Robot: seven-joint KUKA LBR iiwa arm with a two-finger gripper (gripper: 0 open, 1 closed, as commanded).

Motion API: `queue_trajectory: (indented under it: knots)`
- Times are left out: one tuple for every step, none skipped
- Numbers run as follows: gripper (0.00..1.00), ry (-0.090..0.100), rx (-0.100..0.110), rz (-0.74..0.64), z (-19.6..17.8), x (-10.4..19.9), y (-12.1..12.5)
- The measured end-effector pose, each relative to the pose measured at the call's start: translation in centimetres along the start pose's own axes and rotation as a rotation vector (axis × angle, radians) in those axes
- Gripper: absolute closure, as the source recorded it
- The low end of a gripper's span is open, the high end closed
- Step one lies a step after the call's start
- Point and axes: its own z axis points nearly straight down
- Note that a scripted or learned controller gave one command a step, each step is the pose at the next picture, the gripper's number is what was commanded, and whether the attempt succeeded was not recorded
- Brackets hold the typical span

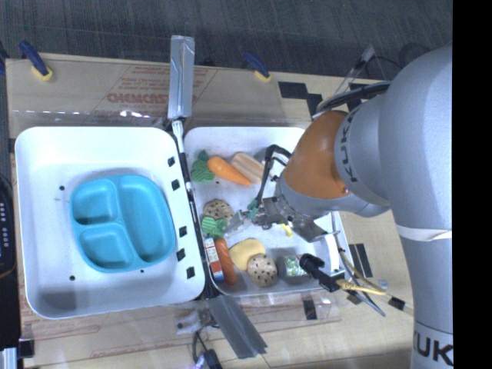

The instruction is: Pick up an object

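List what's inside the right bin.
The right bin holds a carrot, a bread-like piece, two cookies, a yellow piece, and small items. The arm covers its right part, so anything under it is hidden.

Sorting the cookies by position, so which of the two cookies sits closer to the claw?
The upper cookie, beside the green piece; the other cookie lies lower, near the bin's front wall.

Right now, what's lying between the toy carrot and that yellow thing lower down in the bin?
In the camera view, a cookie and a green leafy toy lie between the carrot and the yellow toy.
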Motion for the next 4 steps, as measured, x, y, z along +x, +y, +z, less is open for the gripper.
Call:
queue_trajectory:
  knots:
    - [0.00, 0.000, -0.002, -0.039, -0.6, 0.1, 3.1]
    - [0.00, 0.000, -0.002, 0.138, 0.8, -3.6, 9.4]
    - [1.00, 0.000, 0.000, 0.129, -0.2, -3.4, 9.5]
    - [1.00, 0.001, 0.003, 0.386, 0.9, -5.4, 13.2]
